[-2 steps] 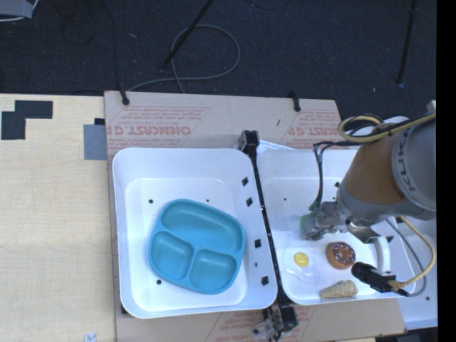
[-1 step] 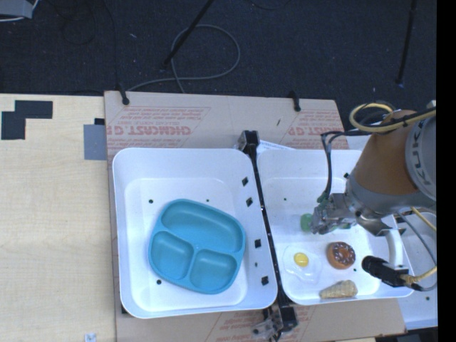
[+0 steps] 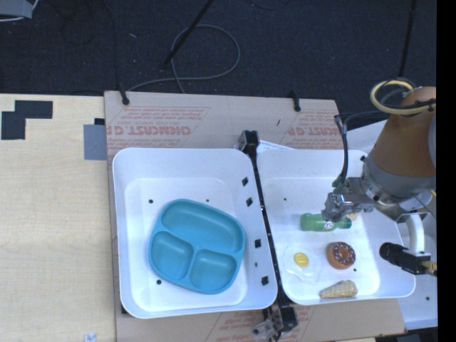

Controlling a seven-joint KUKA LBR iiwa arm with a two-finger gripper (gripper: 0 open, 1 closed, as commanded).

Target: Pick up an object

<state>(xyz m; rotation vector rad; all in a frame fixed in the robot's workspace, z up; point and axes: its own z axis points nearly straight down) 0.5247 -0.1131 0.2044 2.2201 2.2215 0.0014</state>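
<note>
Jaws (image 3: 332, 218) low over green toy (image 3: 313, 223) in right bin (image 3: 285, 164), spread or pinching unclear

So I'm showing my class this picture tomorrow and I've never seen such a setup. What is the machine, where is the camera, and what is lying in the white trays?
The camera looks down at a slant on a bench. From the right reaches a robot arm; its gripper is down at a green object in the right bin. I can't tell whether it grips it. That bin also has a toy fried egg, a chocolate doughnut and a cone-shaped piece. The left bin holds a blue divided plate.
</note>
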